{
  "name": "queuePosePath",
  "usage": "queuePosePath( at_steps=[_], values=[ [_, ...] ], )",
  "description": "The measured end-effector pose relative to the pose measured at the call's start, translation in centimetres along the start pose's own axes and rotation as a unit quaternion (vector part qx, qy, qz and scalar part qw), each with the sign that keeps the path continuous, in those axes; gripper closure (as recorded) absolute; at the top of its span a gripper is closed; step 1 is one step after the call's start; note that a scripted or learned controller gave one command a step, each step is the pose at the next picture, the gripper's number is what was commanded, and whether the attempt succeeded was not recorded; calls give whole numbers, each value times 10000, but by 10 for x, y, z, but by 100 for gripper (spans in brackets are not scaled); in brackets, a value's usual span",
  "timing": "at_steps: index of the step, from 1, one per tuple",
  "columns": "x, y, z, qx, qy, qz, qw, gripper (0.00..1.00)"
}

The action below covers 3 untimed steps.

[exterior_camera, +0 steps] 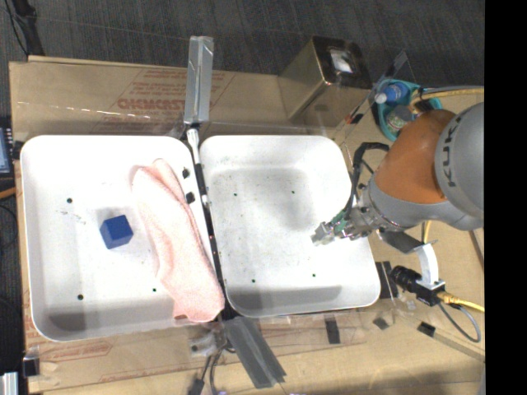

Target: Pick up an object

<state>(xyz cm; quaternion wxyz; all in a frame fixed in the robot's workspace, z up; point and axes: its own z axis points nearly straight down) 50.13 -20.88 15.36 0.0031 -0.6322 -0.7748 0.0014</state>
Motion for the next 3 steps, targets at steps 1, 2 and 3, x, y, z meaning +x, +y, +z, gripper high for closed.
queuePosePath(
  at_steps=[1, 2, 3],
  values=[
    [34, 31, -76, -23, -4, 1978, 9802, 100],
    [37, 18, -101, -29, -16, 1215, 9926, 100],
    [37, 18, -101, -27, -15, 1214, 9926, 0]
  ],
)
